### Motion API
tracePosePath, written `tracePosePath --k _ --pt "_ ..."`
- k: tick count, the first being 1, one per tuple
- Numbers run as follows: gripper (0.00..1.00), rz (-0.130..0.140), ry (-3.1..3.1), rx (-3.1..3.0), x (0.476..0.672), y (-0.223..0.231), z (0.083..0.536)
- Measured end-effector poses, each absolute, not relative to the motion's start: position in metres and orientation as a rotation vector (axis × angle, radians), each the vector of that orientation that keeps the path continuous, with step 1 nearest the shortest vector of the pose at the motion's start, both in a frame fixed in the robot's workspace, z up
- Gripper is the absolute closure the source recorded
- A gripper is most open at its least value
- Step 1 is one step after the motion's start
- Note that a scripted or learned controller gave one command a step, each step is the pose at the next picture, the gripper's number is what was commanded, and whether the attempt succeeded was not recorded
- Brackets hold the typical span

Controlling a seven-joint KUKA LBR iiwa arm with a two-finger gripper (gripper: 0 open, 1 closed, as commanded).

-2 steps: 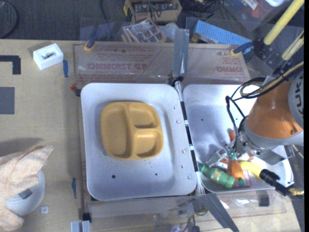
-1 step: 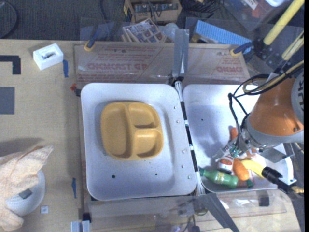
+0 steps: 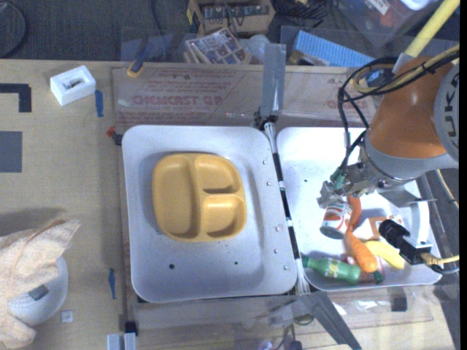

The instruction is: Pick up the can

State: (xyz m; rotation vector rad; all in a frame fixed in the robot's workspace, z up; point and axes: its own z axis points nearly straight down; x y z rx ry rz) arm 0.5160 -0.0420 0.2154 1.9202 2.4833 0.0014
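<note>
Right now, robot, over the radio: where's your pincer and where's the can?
Pincer low in right bin, just above can. Can lying tilted, not gripped. Carrot and green bottle crowd beside it.

– That divided plate [image 3: 198,196] in the left bin [image 3: 146,268] is mustard yellow all over; the bin itself is plain white.

– And at four o'clock, in the right bin [image 3: 306,159]?

– A can [image 3: 336,218], red and white with a silvery end. A carrot [image 3: 359,252] in orange, a green bottle [image 3: 333,269] with a red-and-yellow label, a yellow banana [image 3: 384,253].

– The arm [image 3: 412,115]?

– Orange band over grey.
</note>
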Motion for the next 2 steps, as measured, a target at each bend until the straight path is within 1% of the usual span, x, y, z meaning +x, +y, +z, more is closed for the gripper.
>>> tracePosePath --k 1,2 --pt "1.0 0.002 2.85 1.305 0.525 -0.09 0.235" --pt "1.0 0.002 2.765 1.477 0.539 -0.14 0.263"
